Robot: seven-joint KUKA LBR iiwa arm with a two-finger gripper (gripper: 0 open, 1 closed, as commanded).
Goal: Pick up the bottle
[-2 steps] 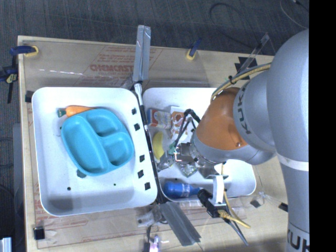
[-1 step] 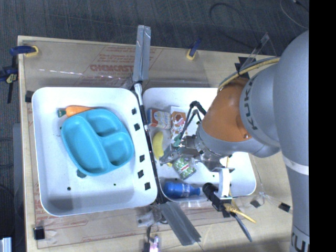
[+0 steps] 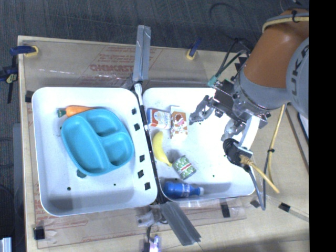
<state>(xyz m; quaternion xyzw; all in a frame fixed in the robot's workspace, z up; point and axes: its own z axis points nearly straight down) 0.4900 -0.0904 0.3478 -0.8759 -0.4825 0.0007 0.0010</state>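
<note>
Camera view: bottle [image 3: 182, 189] beside banana [image 3: 159, 148]

The one piece of writing worth noting is on the desk [image 3: 79, 62]: red print on the brownish sheet behind the two bins, to the left of the grey upright bar. It runs in several lines, the largest in block capitals, and it appears upside down from this viewpoint. The letters are too blurred and too small to spell out with any confidence. The two small cartons [image 3: 168, 119] in the right bin, the little green packet [image 3: 184, 166] near the banana, and the blue bottle [image 3: 181, 189] carry coloured printing or pictures, but no word, brand or number on them can be read
</note>
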